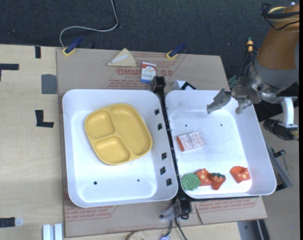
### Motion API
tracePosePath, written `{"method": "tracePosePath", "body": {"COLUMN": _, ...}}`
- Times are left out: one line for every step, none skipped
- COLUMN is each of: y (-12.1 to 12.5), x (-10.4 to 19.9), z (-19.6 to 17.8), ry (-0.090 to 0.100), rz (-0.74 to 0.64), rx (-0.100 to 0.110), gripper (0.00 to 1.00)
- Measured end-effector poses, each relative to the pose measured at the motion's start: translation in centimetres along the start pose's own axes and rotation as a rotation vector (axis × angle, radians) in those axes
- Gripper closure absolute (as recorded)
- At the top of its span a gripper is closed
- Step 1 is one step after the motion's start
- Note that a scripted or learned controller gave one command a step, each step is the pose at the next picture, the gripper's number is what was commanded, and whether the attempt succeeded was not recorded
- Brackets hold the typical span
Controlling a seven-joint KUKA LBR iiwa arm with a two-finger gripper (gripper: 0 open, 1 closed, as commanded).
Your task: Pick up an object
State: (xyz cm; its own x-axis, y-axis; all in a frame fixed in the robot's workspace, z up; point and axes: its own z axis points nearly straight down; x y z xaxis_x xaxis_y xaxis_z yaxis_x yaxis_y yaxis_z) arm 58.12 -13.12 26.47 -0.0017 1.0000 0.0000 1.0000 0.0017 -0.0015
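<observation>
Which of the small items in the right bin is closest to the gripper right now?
The flat red-and-white packet mid-bin. It lies alone, nearest the gripper; the other pieces sit along the right bin's near edge.

Two bins sit side by side on the bench. The left bin holds a divided plate toward its rear. The right bin holds a small packet near its centre and, along its front wall, a round item, a toy just beside it, and a block farther right. The tool hangs over the right bin's rear right corner.
</observation>
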Motion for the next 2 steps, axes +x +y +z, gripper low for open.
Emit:
{"method": "tracePosePath", "body": {"y": 1.6, "x": 2.9, "z": 12.0, "ry": 0.001, "rz": 0.000, "rx": 0.003, "gripper": 0.00}}
{"method": "tracePosePath", "body": {"y": 0.5, "x": 3.7, "z": 16.0, "ry": 0.000, "rz": 0.002, "rx": 0.002, "gripper": 0.00}}
